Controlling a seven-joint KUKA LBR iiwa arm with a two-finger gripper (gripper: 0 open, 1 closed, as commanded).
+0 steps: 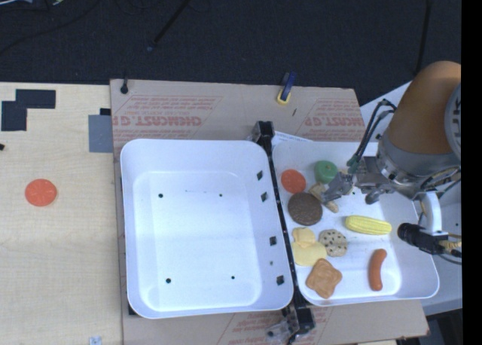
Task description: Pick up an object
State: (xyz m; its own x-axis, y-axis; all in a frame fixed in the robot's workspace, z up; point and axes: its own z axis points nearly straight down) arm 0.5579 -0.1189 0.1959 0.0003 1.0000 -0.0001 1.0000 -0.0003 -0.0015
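Note:
The right bin (410, 285) holds several toy foods: a red-orange disc (293, 181), a green piece (325, 169), a dark brown round cookie (305, 209), a corn cob (367, 224), a chip cookie (333, 242), a yellow piece (304, 248), a toast slice (324, 278) and a red sausage (377, 270). My gripper (355, 190) hangs over the upper middle of this bin, just right of the green piece and above the corn cob. Its fingers stand open with nothing between them. A small tan piece (329, 204) lies by the left finger.
The left bin (143, 178) sits beside the right one, with a black divider clip (264, 132) at their shared top corner. The grey arm with its orange band (425, 114) fills the right side. An orange dot (41, 192) marks the bench at far left.

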